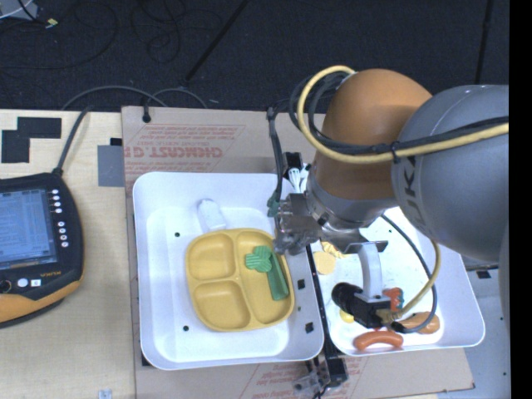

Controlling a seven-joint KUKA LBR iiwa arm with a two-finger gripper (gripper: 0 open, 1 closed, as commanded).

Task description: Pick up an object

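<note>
My gripper hangs over the divide between the two bins, at the right edge of a yellow divided plate in the left bin. A green cactus-shaped toy lies on the plate's right side, just below and left of the gripper. A small clear-white object rests behind the plate. The arm's bulk hides much of the right bin.
In the right bin lie a small yellow piece, an orange sausage-shaped toy and an orange curved piece near the front. A handheld control pendant sits on the bench at far left.
</note>
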